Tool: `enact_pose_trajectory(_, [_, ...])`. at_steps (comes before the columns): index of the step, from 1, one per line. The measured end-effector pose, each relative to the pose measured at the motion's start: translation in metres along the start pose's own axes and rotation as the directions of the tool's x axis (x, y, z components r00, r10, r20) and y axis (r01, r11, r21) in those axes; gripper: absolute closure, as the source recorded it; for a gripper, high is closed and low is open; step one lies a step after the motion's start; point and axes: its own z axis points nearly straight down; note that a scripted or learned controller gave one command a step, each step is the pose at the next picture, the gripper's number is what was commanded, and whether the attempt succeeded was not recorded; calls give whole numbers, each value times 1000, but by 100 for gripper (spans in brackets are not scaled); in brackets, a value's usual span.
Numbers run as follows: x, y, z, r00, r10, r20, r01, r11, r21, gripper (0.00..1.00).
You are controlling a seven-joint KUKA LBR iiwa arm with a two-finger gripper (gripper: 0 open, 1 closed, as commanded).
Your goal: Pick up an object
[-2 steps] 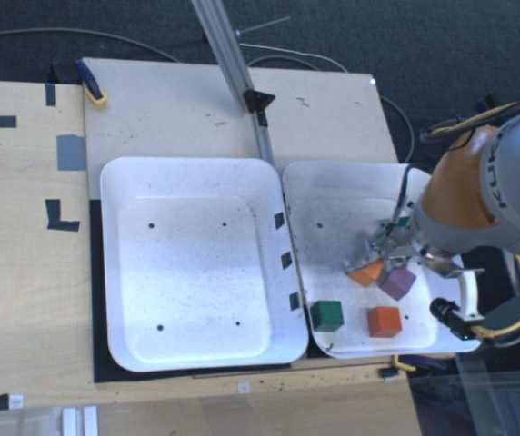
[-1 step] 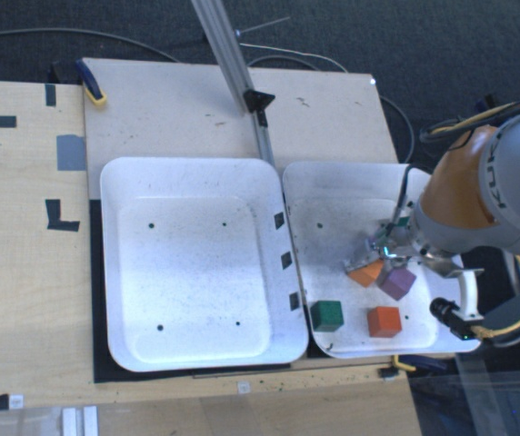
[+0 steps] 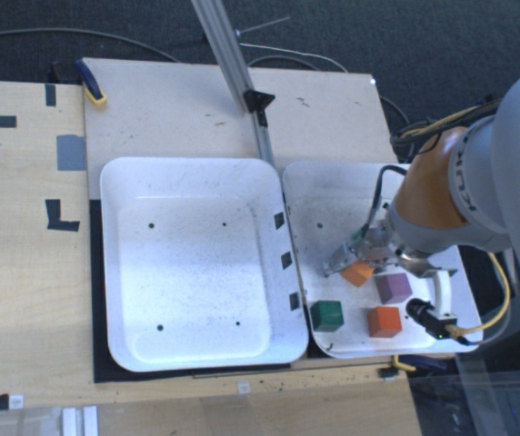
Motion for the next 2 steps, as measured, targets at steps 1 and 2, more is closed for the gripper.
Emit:
enact_pose_trajectory(1, [-1,-1,-10,1000,1,-1,-1,1000,2,100])
enact_pose_trajectory(2, [96,12,-104,1000,-7,-4,7,1000,-4,100])
